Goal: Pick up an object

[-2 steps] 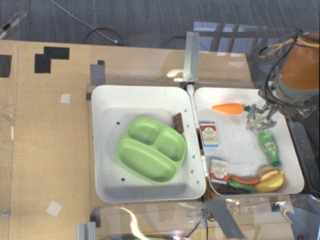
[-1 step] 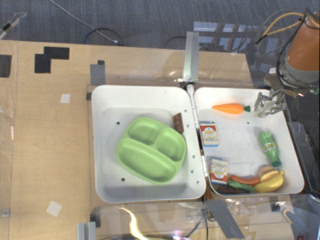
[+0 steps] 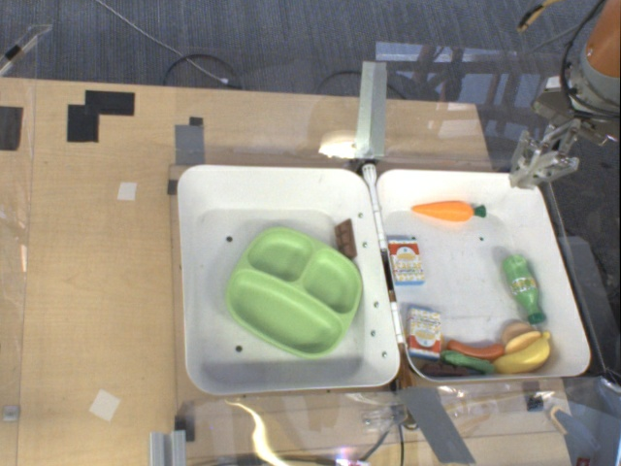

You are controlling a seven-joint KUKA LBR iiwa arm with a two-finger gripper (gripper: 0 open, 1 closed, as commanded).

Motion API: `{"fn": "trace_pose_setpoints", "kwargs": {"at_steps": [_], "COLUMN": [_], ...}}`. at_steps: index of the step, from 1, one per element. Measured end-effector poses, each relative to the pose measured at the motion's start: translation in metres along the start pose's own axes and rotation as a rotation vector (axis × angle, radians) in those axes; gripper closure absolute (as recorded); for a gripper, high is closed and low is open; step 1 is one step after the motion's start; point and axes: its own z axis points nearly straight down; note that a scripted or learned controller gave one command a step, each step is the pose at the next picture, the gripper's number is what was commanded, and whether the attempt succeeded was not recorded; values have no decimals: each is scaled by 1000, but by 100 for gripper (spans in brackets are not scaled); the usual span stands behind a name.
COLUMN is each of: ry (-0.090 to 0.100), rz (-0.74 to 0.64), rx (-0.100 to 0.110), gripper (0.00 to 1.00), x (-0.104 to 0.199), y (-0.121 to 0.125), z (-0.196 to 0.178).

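Observation:
My gripper (image 3: 544, 166) hangs over the far right corner of the right bin (image 3: 485, 187), open, with nothing between its fingers. An orange carrot (image 3: 444, 211) lies below and to its left, near the bin's back wall. A green bottle (image 3: 521, 284) lies along the right side. At the front right sit a yellow banana (image 3: 525, 354), a red chili pepper (image 3: 473, 350) and a small carton (image 3: 424, 330). A second carton (image 3: 406, 261) lies near the divider.
The left bin (image 3: 204, 212) holds a green divided plate (image 3: 295, 289) and a brown bar (image 3: 344, 240) leaning by the divider. A metal post (image 3: 372, 110) stands behind the bins' junction. Black cables run across the floor at the back.

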Motion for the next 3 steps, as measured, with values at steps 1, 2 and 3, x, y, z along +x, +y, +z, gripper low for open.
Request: {"fn": "trace_pose_setpoints", "kwargs": {"at_steps": [1, 2, 3], "ry": [-2, 0, 1], "rz": [-41, 83, 120], "rx": [-7, -12, -15], "gripper": [100, 100, 100], "x": [-82, -124, -175], "y": [35, 60, 88], "z": [-81, -119, -121]}}
